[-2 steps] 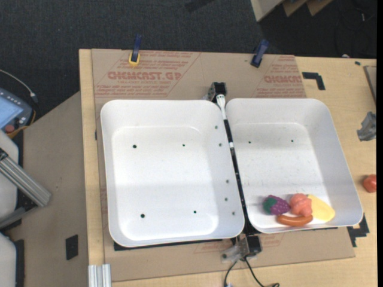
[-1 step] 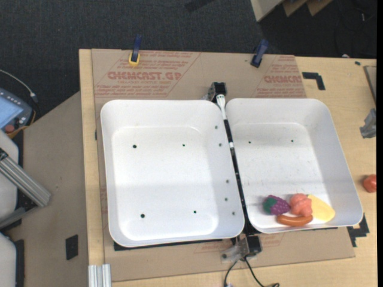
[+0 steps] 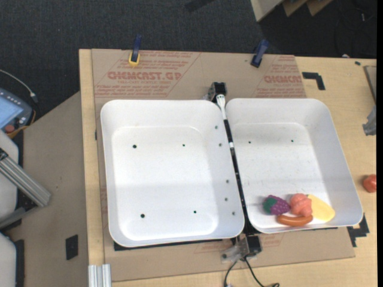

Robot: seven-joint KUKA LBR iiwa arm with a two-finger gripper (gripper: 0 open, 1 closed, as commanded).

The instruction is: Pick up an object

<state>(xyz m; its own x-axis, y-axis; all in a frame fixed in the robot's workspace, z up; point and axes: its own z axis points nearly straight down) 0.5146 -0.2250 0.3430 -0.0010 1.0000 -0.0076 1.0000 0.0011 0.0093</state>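
Plastic toy fruit (image 3: 297,210) – knobbly purple, curved orange (glossy) – clustered in the right bin (image 3: 335,154); gripper state unknowable

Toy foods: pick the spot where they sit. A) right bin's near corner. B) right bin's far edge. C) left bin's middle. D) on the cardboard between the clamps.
A: the purple grapes, orange-red piece, yellow piece and sausage cluster in the right bin's near corner.

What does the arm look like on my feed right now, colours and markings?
At the right edge of the camera view there is a slim grey piece with a pale, flat face, probably part of the arm. Below it sits a small orange-red patch. It could be the arm's orange band or a loose toy, and I cannot tell which. No cables or markings are readable.
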